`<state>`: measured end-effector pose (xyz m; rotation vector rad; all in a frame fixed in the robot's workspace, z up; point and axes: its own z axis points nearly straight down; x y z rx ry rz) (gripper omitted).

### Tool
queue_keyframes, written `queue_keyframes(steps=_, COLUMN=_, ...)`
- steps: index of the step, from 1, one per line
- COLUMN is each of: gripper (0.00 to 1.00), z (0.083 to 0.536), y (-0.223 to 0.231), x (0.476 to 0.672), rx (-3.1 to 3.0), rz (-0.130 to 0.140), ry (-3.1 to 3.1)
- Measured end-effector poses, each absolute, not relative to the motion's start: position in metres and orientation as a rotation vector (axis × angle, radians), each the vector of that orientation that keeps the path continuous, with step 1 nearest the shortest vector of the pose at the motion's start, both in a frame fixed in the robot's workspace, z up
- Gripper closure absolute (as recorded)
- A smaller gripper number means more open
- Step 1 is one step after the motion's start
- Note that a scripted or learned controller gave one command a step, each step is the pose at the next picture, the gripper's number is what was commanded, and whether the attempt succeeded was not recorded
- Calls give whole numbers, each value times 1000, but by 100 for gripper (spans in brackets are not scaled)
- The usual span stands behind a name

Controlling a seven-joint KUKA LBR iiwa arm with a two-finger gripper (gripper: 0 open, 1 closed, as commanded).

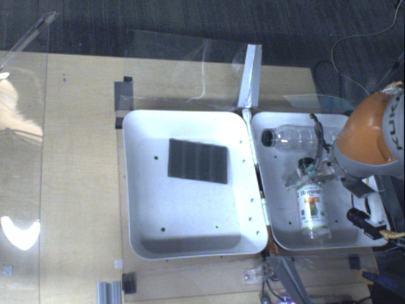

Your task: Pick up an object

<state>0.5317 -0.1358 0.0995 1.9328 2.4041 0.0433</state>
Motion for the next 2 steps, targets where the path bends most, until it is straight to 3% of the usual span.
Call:
queue_keyframes(steps=1, gripper=100, z=110, y=-135, x=534, rx=1930, rz=49, ry=2401)
queue_keyframes(steps=2, gripper=100, z=200, y=-79, x=556, rx=1734, rz=6, ry=2612)
